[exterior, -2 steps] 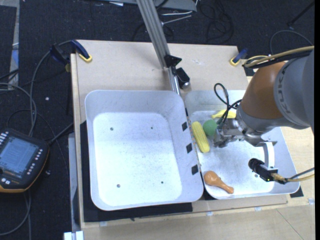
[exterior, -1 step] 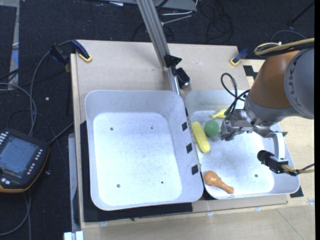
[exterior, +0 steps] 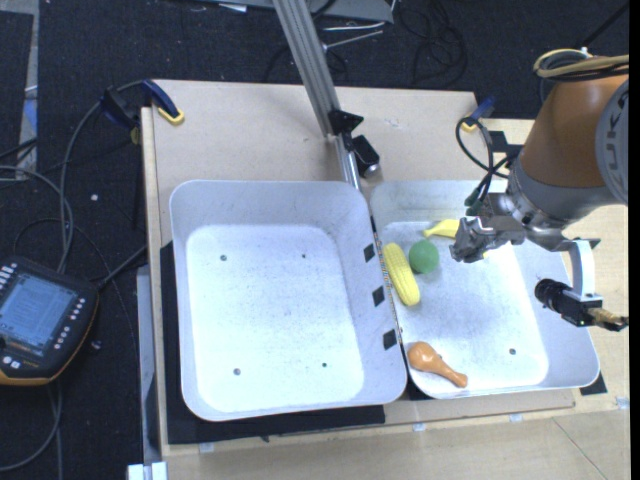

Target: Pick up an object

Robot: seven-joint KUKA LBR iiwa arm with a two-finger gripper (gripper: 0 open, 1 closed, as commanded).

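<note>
The right bin (exterior: 500,318) holds a yellow corn cob (exterior: 402,273) along its left wall, a green ball (exterior: 424,257) just right of the cob, a yellow banana-like piece (exterior: 442,229) behind the ball, and an orange pear-shaped toy (exterior: 436,362) near the front edge. My gripper (exterior: 468,247) hangs over the bin's back part, just right of the green ball and beside the banana piece. Nothing shows between its tips.
The left bin (exterior: 270,308) lies beside the right one, the two touching along a raised wall with black clips (exterior: 380,293). A slanted metal post (exterior: 315,68) rises behind the bins. A teach pendant (exterior: 35,318) lies on the floor at left.
</note>
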